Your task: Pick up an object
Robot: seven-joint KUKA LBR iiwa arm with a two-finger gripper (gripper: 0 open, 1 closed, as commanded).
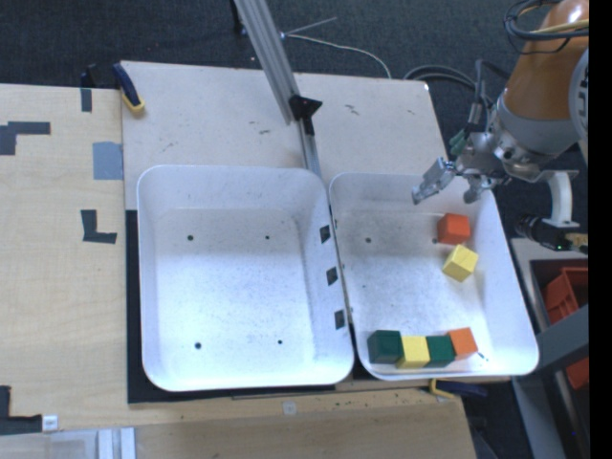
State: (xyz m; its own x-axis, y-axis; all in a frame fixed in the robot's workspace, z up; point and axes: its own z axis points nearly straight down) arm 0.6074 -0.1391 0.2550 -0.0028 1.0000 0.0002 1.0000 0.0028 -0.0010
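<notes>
Pale wooden bench (57,285), two white bins (229,371), gripper (448,185) above blocks (457,247)

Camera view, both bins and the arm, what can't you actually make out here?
- Gripper: fingers small and blurred above the right bin's far edge; open or shut is unclear.
- Arm: upper part cut off by the right edge.
- Row of blocks at the near wall: they press together, so their hidden sides and exact count are uncertain.
- Orange block and yellow block: touching or apart is too small to tell.
</notes>
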